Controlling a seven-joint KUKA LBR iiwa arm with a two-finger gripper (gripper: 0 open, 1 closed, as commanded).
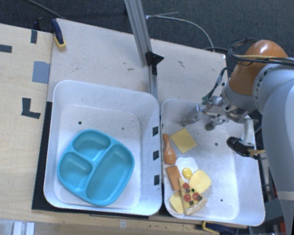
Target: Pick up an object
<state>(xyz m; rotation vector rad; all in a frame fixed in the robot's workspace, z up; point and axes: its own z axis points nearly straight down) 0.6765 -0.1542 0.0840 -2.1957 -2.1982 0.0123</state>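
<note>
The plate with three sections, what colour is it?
The plate is light blue, seen in the camera view, in the left bin.

- We see the grey arm (284, 106) come in from the right side of the camera view, bulky and close to the lens.
- We note its orange band (254, 67) sitting above the wrist, near the top right.
- We find the gripper (204, 117) at the wrist's lower left, pointing down and leftward.
- We make out its two fingers (195, 114) standing slightly apart, with nothing between them.
</note>
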